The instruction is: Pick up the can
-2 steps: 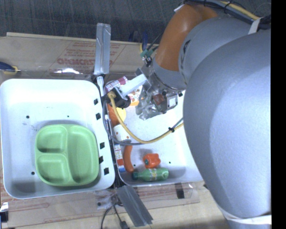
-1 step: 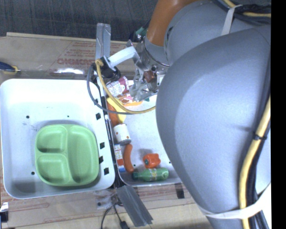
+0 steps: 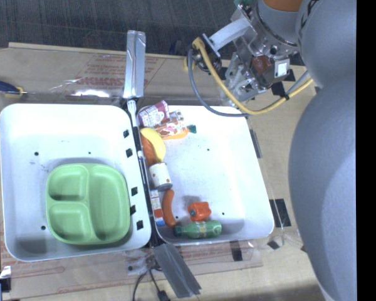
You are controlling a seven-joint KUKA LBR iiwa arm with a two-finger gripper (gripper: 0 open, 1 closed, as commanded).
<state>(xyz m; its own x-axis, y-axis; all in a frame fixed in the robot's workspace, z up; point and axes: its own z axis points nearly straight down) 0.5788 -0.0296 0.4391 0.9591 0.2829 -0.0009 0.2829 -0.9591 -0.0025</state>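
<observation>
Can (image 3: pixel 160 174) in the right bin (image 3: pixel 229 162), seemingly on its side, close against the wall shared with the other bin, about midway along that wall. Touching its far end, a banana (image 3: pixel 151 144); beyond that, in the bin's far left corner, a purple and white packet (image 3: pixel 158 115) beside a small orange and white wrapper (image 3: pixel 177 129). Just past the can's near end, an orange sausage-shaped thing (image 3: pixel 168 207) along the same wall. Near that, a red-orange lump (image 3: pixel 199 211), and in front, by the near wall, a green bottle (image 3: pixel 198 231) on its side.

In the left bin (image 3: pixel 25 137), a green divided plate (image 3: pixel 88 202), flat on the floor.

Gripper (image 3: pixel 243 80) well apart from the can, up over the right bin's far edge, with nothing visibly in it. Open or closed: impossible to tell from this angle. Yellow cable (image 3: pixel 263 110) looped under the wrist; grey arm (image 3: pixel 326 143) down the right side.
</observation>
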